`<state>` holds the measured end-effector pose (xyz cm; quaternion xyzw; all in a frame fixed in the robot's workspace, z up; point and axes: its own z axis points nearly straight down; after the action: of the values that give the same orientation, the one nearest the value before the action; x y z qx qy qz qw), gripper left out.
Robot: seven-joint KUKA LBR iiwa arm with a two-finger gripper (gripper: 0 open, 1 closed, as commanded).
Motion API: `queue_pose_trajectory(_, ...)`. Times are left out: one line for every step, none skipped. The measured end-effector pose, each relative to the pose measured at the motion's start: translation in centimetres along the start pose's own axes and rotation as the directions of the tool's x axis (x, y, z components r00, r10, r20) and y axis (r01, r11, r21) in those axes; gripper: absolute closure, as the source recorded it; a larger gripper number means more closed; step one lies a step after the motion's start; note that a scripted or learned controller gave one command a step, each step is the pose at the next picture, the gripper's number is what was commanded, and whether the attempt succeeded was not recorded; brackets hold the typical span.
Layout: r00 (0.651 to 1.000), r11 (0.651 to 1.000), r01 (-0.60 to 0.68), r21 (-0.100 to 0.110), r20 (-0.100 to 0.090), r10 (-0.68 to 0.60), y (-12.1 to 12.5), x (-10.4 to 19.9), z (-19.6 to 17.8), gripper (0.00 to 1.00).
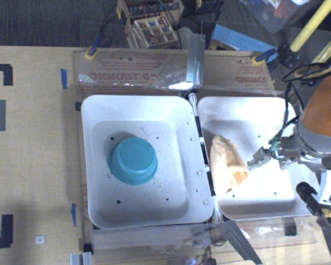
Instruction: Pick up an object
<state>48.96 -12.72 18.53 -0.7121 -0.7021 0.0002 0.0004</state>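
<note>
In the right bin (276,200), a tan lump (227,159) lay against the left wall, beside the tool (257,159); the floor behind and right stayed open. A blue bowl (133,160) occupied the left bin's (99,115) middle.

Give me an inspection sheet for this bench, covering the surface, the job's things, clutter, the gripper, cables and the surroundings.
Surface: wooden bench with black markings, bearing the left bin and the right bin side by side.
Job's things: a blue bowl upside down in the left bin; a tan, crumpled object against the right bin's left wall.
Clutter: nothing seen inside the bins besides those two.
Gripper: the gripper sits low in the right bin, just right of the tan object; finger state cannot be told.
Cables: black cables loop over the right bin's far right corner toward the arm.
Surroundings: cardboard panel behind the bins; boxes and a wire rack on the dark floor beyond.
</note>
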Motion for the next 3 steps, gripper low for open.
queue_pose_trajectory(0.999, 0.999, 0.053, 0.001, -0.001, -0.053, 2.6, 2.0, 7.1, 0.00)
queue_pose_trajectory(0.959, 0.959, 0.284, -0.013, 0.005, -0.283, 1.4, 3.1, 9.5, 0.00)
queue_pose_trajectory(0.960, 0.960, 0.280, -0.016, 0.003, -0.280, 1.5, 3.1, 8.5, 1.00)
